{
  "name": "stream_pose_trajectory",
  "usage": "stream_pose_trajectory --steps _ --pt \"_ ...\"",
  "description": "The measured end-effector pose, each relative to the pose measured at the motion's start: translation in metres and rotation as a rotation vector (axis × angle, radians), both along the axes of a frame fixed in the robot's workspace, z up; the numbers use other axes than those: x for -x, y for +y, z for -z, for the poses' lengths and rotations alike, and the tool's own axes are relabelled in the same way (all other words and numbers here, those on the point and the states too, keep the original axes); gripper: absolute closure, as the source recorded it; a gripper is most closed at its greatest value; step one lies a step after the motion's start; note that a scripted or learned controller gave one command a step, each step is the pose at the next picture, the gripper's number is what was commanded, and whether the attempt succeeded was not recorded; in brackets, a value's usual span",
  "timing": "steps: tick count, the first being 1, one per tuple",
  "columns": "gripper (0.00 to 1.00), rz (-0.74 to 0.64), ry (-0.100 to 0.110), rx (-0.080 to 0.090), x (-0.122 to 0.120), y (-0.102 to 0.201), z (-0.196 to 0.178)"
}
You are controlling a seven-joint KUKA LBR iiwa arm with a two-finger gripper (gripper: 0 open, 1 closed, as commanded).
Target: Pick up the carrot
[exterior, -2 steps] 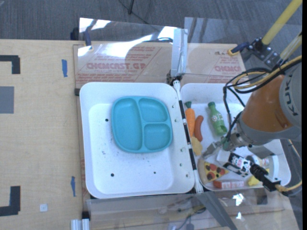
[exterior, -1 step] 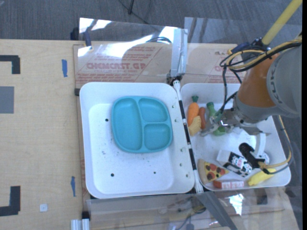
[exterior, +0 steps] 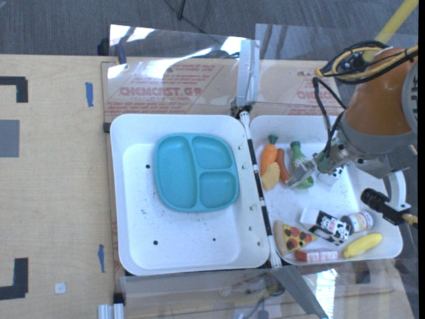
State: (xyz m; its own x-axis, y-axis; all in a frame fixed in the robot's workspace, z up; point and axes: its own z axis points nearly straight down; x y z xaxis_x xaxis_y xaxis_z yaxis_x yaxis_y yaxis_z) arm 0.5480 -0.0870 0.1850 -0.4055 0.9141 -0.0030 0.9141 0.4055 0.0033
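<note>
A pale wooden tabletop (exterior: 53,198) with blue tape marks carries two white bins side by side, grey floor and a black cable showing along the top of the frame. The left bin (exterior: 133,244) holds one teal divided plate (exterior: 196,171); the right bin (exterior: 385,244) holds one carrot (exterior: 267,157) at its upper left, one banana (exterior: 362,245) and one pizza slice (exterior: 294,236) along its lower edge. The pincer (exterior: 304,173) hangs at centre right of the frame, just right of the carrot; whether it is open cannot be told.

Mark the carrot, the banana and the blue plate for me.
carrot (exterior: 267,157): camera view, mid orange body.
banana (exterior: 362,245): camera view, middle of its length.
blue plate (exterior: 174,171): camera view, floor of large left compartment.
</note>
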Motion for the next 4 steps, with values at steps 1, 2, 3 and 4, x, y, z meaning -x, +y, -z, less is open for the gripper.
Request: stream_pose_trajectory --steps 1,2,3,4 --pt "0.0 0.015 -0.004 0.001 0.014 -0.083 0.095" --pt "0.0 0.346 -0.01 0.001 -0.011 -0.043 0.096" --pt "0.0 -0.01 -0.009 0.002 0.024 -0.008 0.095" --pt "0.0 0.097 0.0 -0.001 -0.039 0.038 -0.029"
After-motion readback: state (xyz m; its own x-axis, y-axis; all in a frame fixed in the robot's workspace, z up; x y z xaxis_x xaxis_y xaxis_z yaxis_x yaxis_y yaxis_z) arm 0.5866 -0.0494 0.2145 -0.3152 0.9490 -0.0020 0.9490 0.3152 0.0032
